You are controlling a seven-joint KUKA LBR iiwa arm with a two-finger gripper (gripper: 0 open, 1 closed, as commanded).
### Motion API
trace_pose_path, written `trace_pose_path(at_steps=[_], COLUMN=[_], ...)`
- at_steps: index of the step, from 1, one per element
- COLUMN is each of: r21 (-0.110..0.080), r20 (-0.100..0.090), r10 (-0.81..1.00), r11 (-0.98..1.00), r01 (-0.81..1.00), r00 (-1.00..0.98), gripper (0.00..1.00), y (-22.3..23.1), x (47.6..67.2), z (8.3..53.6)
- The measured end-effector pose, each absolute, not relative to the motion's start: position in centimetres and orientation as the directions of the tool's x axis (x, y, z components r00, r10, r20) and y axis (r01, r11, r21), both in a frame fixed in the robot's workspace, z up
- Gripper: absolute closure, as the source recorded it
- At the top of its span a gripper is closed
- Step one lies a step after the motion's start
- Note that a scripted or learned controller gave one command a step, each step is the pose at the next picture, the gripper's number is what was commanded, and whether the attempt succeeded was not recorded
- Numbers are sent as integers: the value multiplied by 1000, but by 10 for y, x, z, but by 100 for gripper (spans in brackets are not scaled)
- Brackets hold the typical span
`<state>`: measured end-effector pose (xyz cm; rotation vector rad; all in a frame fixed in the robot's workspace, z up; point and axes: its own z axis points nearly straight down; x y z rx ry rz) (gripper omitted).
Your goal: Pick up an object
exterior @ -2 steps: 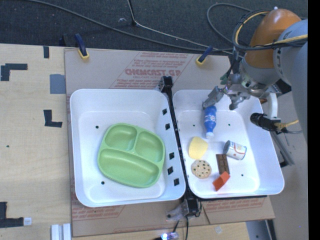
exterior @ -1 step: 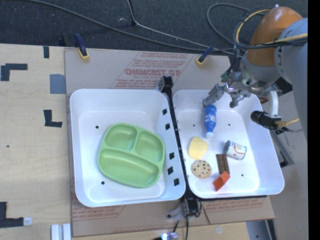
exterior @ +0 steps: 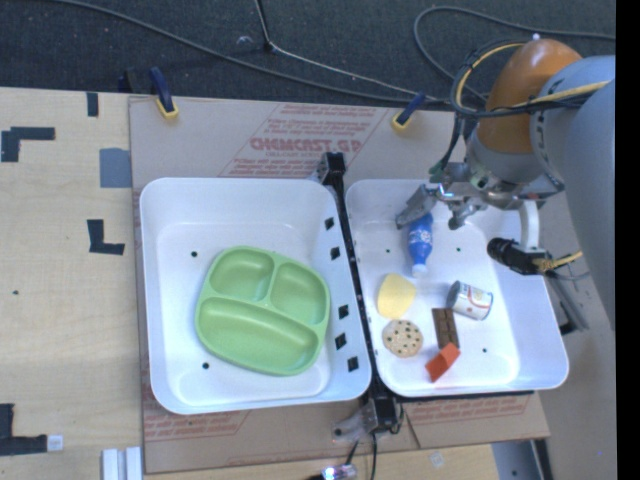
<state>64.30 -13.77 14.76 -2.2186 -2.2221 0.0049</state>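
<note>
Camera view: the gripper [exterior: 437,208] hangs over the far part of the right bin [exterior: 535,353], fingers spread wide, nothing between them. The blue-and-white bottle [exterior: 420,244] lies directly beneath, its long axis running toward the near rim. In my judgement the fingers straddle its upper end.

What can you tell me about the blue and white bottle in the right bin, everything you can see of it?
The bottle looks like plastic, blue in the upper body and white toward its lower end. It lies on its side on the floor of the right bin, in the bin's far half, long axis running nearly top to bottom in the view. The gripper hangs right over its upper end. The yellow block sits just below it, seemingly apart.
</note>
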Motion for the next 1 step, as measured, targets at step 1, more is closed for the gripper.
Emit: trace_pose_path(at_steps=[1], r21=[-5], r20=[-1], r10=[1000], r11=[3], r01=[1000], r00=[-3], gripper=[0], y=[-139], x=[651], z=[98])
